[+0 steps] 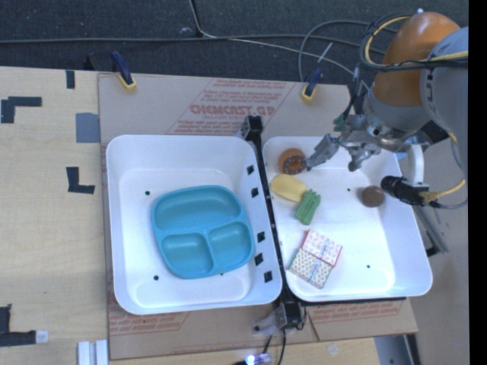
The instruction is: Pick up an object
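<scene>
Near, bottom of frame: patterned box (315, 258) tilted in right bin (396, 272), well apart from arm; blue divided tray (202, 230) alone in left bin (129, 166), likely drop spot.

Mid-frame: green block (308, 206) touching yellow piece (287, 188) by divider; brown lump (372, 196) toward right.

Far, upper right: gripper (340, 155) low over bin's back edge, fingers apart, nothing between them; left finger (320, 153) just beside brown round object (292, 161), probable pick target.

Left bin (122, 204): tray (202, 230) at centre. Right bin (396, 272): disc (292, 161) at back-left; wedge (288, 188) before it, touching block (307, 207) on its right; box (316, 258) nearer front; ball (372, 196) toward right wall.
</scene>
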Controlling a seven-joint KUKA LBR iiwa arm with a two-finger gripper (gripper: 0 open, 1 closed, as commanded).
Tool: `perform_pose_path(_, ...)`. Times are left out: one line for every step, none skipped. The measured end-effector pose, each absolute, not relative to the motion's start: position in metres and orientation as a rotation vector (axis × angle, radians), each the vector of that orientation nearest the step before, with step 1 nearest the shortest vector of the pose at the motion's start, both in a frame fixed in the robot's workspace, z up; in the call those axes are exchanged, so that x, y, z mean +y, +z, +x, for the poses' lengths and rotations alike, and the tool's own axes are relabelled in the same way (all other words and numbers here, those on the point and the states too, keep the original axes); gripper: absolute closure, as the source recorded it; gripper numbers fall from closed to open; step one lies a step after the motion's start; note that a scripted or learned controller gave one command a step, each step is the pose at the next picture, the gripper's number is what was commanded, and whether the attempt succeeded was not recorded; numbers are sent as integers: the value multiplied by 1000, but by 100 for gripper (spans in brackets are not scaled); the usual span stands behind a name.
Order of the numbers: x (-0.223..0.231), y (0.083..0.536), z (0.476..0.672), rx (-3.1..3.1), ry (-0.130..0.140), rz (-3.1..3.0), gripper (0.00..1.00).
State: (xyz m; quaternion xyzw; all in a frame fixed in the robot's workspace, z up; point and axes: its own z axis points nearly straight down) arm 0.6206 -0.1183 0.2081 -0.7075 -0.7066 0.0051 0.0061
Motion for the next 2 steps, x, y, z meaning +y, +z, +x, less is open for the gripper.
perform_pose_path(-118, 217, 623, -2223, 2, -2219, 0)
perform_pose_path(-111, 171, 621, -2221, 7, -2216, 0)
